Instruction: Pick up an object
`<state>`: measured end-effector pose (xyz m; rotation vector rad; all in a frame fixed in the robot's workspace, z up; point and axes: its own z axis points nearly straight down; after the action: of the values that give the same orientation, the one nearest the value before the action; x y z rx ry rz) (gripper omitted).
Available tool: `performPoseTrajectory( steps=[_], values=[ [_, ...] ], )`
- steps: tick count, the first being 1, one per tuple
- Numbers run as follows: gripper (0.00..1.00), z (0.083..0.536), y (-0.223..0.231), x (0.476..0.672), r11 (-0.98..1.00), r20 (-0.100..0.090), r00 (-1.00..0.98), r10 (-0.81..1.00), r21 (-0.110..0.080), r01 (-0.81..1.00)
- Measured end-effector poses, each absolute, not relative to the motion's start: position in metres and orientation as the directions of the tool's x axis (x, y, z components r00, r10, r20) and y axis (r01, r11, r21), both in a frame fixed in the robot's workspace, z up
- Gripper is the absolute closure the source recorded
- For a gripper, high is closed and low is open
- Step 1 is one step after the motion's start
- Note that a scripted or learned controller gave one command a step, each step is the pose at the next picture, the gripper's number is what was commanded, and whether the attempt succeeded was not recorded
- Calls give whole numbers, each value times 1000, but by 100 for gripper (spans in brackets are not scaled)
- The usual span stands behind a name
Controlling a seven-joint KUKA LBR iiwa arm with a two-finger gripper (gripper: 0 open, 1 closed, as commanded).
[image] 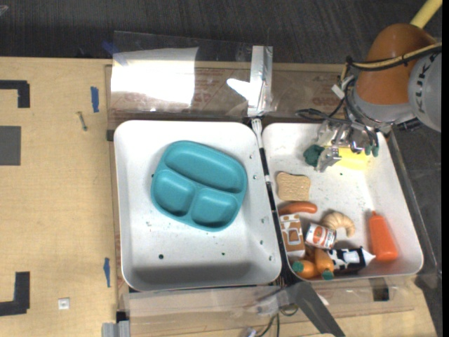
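- Two bins on the bench, and the action is over in the right bin (410,209), where the gripper (342,148) hangs low near the back wall
- Its fingers look part-open and pointed down; whether anything is pinched between them I cannot tell, too blurred
- A small teal object (313,154) sits right at the fingertips on their left, touching or almost touching, and a yellow object (354,159) lies just under and to the right
- Teal piece looks like a light, hard plastic toy: probably rigid, a bit slick, best squeezed across its narrow width
- Yellow one looks flat and low, harder to get fingers around
- Further forward: toast slice (293,185), sausage (297,208), croissant (339,221), orange bottle (382,236), all well clear of the fingers
- Left bin (133,188) carries the teal divided plate (199,184), far from the arm
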<state>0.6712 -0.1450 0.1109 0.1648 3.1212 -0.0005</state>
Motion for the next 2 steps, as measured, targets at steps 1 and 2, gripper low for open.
performPoseTrajectory(
  steps=[1,2],
  values=[
    [100,217,-137,662,988,-18,-988,154,1,154],
    [100,224,-136,662,988,-20,-988,153,1,153]
  ],
)
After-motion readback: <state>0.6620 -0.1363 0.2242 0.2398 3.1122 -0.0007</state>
